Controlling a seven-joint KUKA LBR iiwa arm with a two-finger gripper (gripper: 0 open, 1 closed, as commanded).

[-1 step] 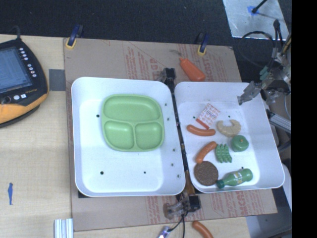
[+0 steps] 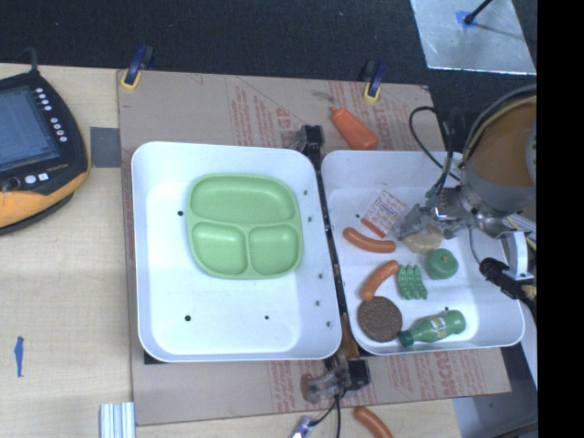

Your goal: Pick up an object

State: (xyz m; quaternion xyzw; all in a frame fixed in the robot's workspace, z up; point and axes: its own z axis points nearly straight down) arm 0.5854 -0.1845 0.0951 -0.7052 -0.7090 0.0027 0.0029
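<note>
Beige round piece (image 2: 422, 239) – just under jaws (image 2: 427, 219) | jaw state – cannot tell

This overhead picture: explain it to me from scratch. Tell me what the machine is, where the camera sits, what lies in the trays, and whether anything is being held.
One camera looks down at a slant on a bench. The machine is a robot arm, grey with an orange band, reaching in from the right. Its gripper sits low over the right bin, close to a pale beige item; I cannot tell whether it grips anything.

The left bin holds a green divided plate. The right bin holds toy food: two sausages, a green bottle, a brown round patty, a small green ridged piece, a green round piece and a small printed packet.

Outside the bins lie an orange carrot-like toy and a handheld control tablet.
</note>
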